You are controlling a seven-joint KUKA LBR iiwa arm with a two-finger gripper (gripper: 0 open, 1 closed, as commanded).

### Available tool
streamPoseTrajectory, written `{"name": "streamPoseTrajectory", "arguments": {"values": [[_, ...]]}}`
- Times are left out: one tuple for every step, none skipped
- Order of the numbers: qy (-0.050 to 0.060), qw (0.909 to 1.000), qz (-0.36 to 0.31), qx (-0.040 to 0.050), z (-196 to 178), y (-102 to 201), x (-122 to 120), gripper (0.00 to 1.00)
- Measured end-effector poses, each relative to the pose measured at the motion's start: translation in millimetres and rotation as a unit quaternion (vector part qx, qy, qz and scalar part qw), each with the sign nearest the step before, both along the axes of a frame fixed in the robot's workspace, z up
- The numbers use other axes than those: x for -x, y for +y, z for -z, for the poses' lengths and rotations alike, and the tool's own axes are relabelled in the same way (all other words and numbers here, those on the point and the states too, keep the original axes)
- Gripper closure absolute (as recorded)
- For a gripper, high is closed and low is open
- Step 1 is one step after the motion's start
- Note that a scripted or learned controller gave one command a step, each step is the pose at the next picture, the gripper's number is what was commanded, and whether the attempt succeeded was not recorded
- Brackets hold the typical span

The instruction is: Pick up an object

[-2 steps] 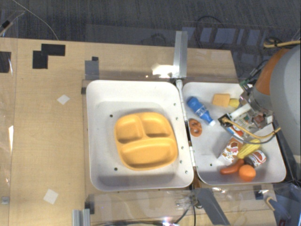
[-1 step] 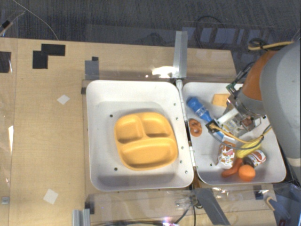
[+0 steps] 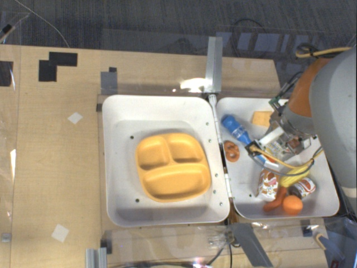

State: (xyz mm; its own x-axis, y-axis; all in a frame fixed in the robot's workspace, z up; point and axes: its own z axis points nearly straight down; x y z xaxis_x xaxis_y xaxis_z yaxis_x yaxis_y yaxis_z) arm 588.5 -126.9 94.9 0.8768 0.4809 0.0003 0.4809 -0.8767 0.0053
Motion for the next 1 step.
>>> {"name": "streamPoseTrajectory", "arguments": {"values": [[0.003,0.9913,0.131,-0.0025,-86.9,52.7,-3.6,1.00]]}}
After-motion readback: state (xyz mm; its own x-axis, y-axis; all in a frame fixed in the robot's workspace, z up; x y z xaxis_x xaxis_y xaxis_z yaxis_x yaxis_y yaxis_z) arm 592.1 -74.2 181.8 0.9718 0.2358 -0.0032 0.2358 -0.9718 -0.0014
